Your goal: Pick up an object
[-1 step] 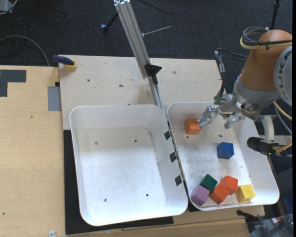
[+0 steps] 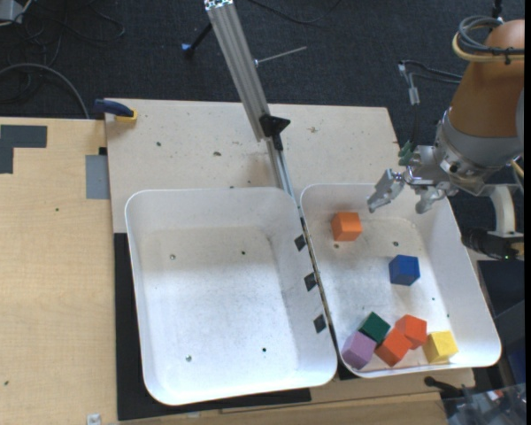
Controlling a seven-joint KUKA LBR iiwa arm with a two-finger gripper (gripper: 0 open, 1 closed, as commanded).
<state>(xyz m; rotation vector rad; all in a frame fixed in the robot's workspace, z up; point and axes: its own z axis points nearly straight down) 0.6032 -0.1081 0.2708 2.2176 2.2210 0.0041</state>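
So far nothing has been picked up: every candidate object lies in the right-hand bin point(image 2: 478, 304), and none is between the fingers. The nearest is the orange cube point(image 2: 346, 226), resting on the bin floor just below and to the left of the end effector point(image 2: 405, 193), close to it but apart. The blue cube point(image 2: 404, 269) sits further below, almost directly under the end effector. Well below that, at the bin's near end, a cluster lies packed together: a green cube point(image 2: 374, 327), a purple cube point(image 2: 358, 349), two orange-red blocks point(image 2: 402, 338) and a yellow cube point(image 2: 439, 346).

The end effector hovers over the far end of that bin with its two fingers spread apart and nothing between them. By my reading the whole task remains: choose a cube, descend over it, clench and lift. The left-hand bin point(image 2: 159, 343) lies well off to the end effector's left on the counter point(image 2: 186, 149).
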